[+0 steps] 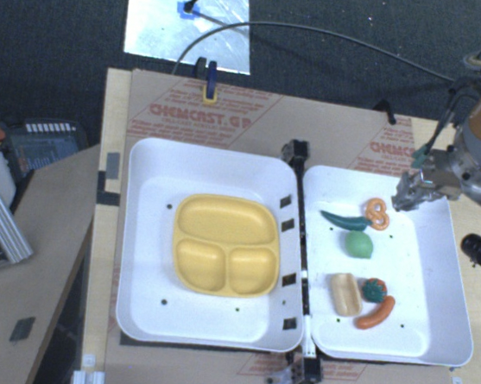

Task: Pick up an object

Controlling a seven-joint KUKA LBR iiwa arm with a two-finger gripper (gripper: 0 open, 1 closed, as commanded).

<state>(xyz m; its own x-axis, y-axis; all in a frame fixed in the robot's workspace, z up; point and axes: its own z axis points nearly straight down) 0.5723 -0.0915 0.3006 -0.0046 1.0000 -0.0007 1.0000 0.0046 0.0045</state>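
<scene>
The right bin (pixel 421 278) holds several toy foods: an orange pretzel (pixel 377 214), a dark green pepper (pixel 344 219), a light green ball (pixel 358 243), a tan bread piece (pixel 345 294), a small teal and red item (pixel 374 289) and a red-orange sausage (pixel 375 313). My gripper (pixel 407 197) hangs at the bin's far right, just right of the pretzel and a little above it. Nothing shows between its fingers.
The left bin (pixel 143 244) holds a yellow divided tray (pixel 224 244). A black divider strip (pixel 297 237) runs between the bins. Cables cross the dark floor behind the bench. A metal plate (pixel 192 16) lies at the back.
</scene>
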